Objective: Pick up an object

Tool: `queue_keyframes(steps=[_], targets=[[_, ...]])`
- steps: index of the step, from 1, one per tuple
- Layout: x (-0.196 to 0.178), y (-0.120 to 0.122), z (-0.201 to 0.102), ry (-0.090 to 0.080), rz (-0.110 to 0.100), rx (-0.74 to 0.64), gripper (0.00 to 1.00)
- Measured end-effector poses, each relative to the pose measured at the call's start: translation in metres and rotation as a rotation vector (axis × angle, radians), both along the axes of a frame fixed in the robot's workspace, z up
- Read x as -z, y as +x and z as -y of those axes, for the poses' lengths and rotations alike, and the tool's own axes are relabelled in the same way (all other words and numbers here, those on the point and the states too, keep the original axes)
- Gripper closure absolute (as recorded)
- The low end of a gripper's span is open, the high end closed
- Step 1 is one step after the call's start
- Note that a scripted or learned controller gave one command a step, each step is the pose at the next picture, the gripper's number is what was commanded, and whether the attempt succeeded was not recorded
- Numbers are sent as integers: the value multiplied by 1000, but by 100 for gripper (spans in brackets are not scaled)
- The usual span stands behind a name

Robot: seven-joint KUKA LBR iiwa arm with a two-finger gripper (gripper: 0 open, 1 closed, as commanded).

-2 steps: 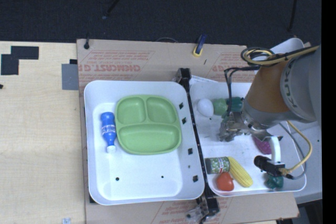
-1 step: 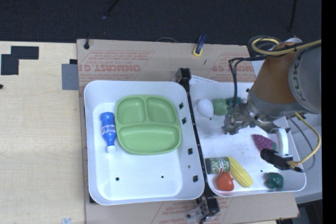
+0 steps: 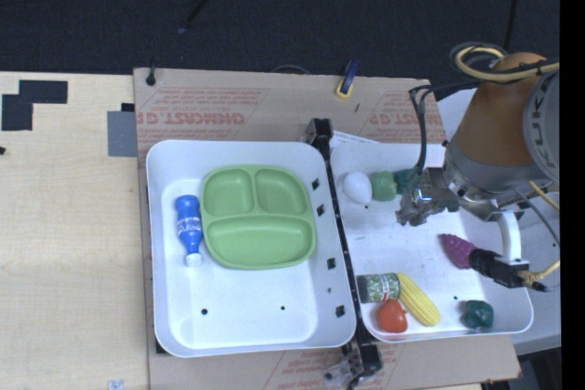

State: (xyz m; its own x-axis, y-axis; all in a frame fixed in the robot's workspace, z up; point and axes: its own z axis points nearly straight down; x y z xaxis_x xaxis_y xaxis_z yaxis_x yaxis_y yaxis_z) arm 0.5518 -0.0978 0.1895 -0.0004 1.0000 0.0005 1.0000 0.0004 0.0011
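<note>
Objects for picking lie scattered in the right bin (image 3: 512,324). A white egg (image 3: 356,187) sits toward the bin's 11 o'clock corner, with a small green piece (image 3: 383,186) touching it at its 3 o'clock side. Down along the bin's 6 o'clock edge stand a small dark can (image 3: 378,288), a yellow corn cob (image 3: 420,300) lying slantwise just beside it, and a red tomato (image 3: 392,316) touching the cob's lower end. A dark green lump (image 3: 476,314) rests near the 5 o'clock corner, and a purple, pointed piece (image 3: 455,247) lies toward 3 o'clock, partly under the arm's cabling.

The gripper (image 3: 416,207) hangs over the bin's upper middle, at about 4 o'clock from the green piece and near it. Whether its jaws are spread or closed I cannot tell; the metal parts blur together, and nothing can be seen between them.

The left bin (image 3: 174,315) holds a green divided plate (image 3: 258,216) and, at the plate's 9 o'clock, a blue bottle (image 3: 188,229) with a white cap lying on its side.
</note>
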Motion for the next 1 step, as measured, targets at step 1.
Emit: queue_keyframes(steps=[1], targets=[[-40, 0, 1, 0, 0, 0, 100]])
